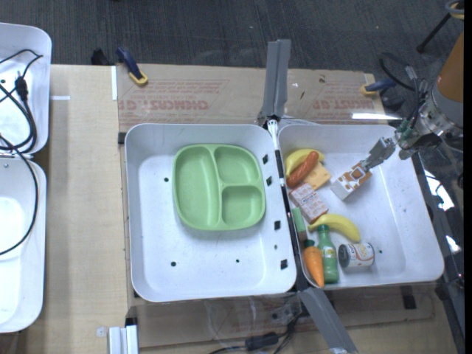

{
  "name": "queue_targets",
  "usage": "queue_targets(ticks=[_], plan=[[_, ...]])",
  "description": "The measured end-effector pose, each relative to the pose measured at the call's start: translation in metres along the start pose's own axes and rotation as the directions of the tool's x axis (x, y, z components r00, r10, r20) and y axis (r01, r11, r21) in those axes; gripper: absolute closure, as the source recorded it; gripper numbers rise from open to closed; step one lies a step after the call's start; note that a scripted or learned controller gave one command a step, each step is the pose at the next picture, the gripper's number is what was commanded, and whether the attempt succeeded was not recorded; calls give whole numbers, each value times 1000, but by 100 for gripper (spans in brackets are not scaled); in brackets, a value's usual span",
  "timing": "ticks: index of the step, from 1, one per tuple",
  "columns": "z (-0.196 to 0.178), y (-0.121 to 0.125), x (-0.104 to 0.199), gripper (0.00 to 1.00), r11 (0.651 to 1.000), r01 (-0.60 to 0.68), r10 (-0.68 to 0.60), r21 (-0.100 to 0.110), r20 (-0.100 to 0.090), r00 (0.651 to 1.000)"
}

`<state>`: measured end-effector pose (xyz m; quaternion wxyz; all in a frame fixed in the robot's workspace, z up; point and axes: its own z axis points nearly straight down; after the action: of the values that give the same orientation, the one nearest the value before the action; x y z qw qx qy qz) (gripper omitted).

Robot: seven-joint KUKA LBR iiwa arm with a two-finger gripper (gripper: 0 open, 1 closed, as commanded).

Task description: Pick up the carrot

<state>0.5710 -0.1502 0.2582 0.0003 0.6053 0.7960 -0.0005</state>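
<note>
carrot (314,265) lies at the front left corner of the right bin (413,220), beside the green bottle (327,255), untouched. the fingers (380,152) hover well apart from it; cannot tell their state.

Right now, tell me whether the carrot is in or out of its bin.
In. The carrot lies in the right bin, beside the green bottle.

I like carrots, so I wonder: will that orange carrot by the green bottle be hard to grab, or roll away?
The carrot looks smooth and tapered, so it may slip from the fingers. It lies wedged between the bin wall and the green bottle, so rolling seems unlikely, but squeezing in looks tricky. It looks like a stiff toy.
</note>
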Motion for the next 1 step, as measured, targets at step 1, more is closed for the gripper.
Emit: queue_targets(ticks=[1], plan=[[153,40,38,0,996,88,-88,-2,1,996]])
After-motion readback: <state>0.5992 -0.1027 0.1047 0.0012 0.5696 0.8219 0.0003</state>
